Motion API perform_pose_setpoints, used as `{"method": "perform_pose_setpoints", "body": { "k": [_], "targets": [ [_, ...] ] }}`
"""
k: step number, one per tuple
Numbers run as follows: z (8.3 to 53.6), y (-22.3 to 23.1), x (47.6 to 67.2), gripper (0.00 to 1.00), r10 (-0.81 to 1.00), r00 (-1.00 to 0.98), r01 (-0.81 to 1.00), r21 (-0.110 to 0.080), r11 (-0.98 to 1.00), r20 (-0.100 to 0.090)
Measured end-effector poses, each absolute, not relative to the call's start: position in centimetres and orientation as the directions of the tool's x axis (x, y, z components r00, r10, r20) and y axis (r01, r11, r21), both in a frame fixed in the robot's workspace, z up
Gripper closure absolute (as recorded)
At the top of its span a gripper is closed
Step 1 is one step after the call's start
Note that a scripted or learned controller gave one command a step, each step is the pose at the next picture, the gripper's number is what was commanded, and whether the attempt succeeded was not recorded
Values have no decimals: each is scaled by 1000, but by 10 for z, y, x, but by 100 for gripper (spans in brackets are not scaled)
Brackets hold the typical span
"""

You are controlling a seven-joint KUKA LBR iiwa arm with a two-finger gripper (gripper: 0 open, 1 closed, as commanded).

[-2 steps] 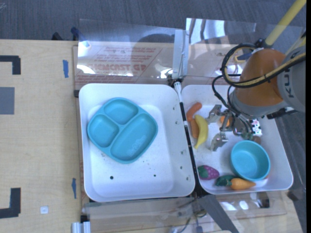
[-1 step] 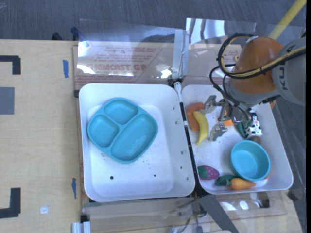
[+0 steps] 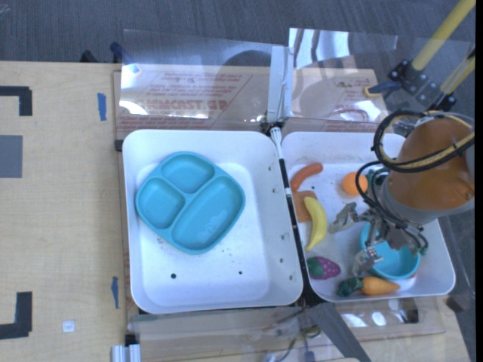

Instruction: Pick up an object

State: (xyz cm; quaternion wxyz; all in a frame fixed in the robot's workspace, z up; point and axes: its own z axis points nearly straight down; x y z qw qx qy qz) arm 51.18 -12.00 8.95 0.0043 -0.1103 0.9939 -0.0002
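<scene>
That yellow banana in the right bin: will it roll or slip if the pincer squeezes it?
The banana looks like smooth moulded plastic, so probably light, stiff and somewhat slippery. Its curve suggests it would pivot rather than roll. The orange sausage lies close, so a push may nudge it.

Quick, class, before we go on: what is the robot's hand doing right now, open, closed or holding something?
Hand: open, holding nothing, with its fingers spread above the right bin, between the banana and the blue bowl.
</scene>
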Motion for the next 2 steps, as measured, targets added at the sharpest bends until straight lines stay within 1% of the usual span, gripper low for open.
{"method": "perform_pose_setpoints", "body": {
  "k": [1,2],
  "targets": [
    [106,-95,569,0,-42,-999,-42,0,999,-10],
    [90,-103,654,0,-146,-989,-146,1,989,19]
  ]
}}
